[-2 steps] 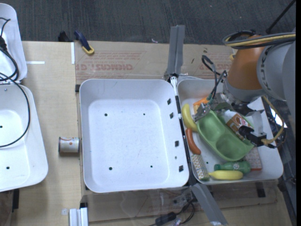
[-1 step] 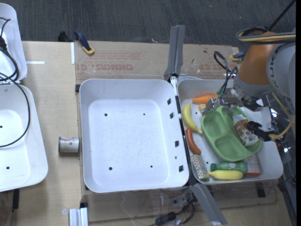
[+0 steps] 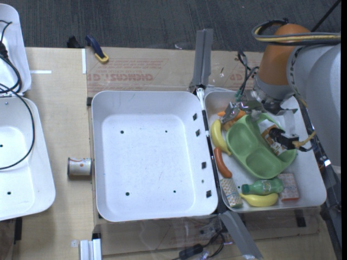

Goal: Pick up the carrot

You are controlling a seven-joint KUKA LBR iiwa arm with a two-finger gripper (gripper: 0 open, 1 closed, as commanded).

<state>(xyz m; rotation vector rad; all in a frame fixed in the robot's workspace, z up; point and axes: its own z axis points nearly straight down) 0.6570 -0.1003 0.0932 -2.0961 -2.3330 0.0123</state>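
The grey arm with its orange band [image 3: 284,47] covers the upper right of the frame and part of the right white bin [image 3: 312,191]. The metal two-finger gripper [image 3: 238,110] sits low over the bin's upper left corner, just above the small orange carrot [image 3: 226,114], which is half hidden beside the green plastic divided tray [image 3: 255,150]. Whether it is spread or pinching I cannot tell.

Red block lettering [image 3: 132,77] runs along the cardboard sheet [image 3: 135,66] on the desk behind the bins, seen upside down and too blurred to read surely; nothing else carries legible writing.
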